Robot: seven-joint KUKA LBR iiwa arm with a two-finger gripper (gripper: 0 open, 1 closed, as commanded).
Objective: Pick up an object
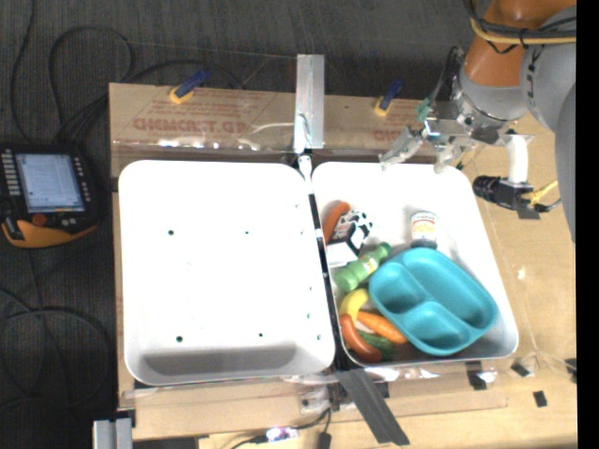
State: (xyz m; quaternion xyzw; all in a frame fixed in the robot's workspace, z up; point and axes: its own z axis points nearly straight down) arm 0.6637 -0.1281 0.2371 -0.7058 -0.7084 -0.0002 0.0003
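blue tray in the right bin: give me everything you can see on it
The blue tray is a turquoise, plastic-looking divided dish with rounded corners and three compartments, all bare. It lies open side up, turned diagonally, in the right bin toward its near right corner. Its left edge meets the green bottle and the carrot.

Teach pendant (pixel 45 195) — on the dark floor.

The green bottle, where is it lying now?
The green bottle lies in the right bin, near its left wall, between the blue divided tray and the black-and-white toy.
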